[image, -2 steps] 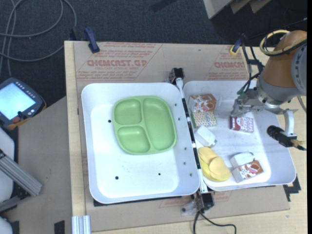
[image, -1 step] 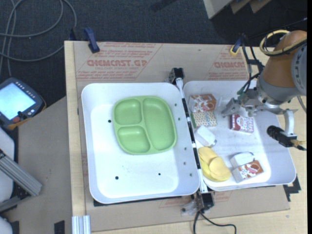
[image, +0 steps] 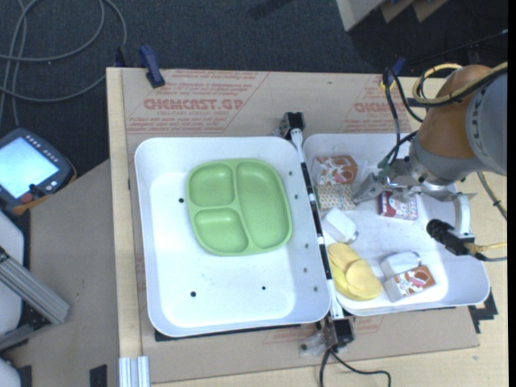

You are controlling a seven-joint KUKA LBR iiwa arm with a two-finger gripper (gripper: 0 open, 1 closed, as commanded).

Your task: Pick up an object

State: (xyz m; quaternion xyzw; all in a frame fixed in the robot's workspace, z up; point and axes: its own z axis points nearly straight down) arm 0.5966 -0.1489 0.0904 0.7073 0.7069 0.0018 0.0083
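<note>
My gripper (image: 382,193) hangs low in the right bin (image: 472,285), near its back, with its fingers spread open. A red and white packet (image: 400,206) lies right under it, and no object shows between the fingers. Left of it lies another red and white packet (image: 334,171). A small white object (image: 340,226) rests near the bin's left wall. Two yellow pieces (image: 355,274) sit at the front left, next to a small grey and red box (image: 408,274).
The left bin (image: 161,280) holds a green divided plate (image: 239,206). A black clip (image: 292,123) sits where the bins meet at the back. The arm's grey and orange body (image: 459,127) looms over the right bin's back right corner, with cables (image: 455,240) trailing.
</note>
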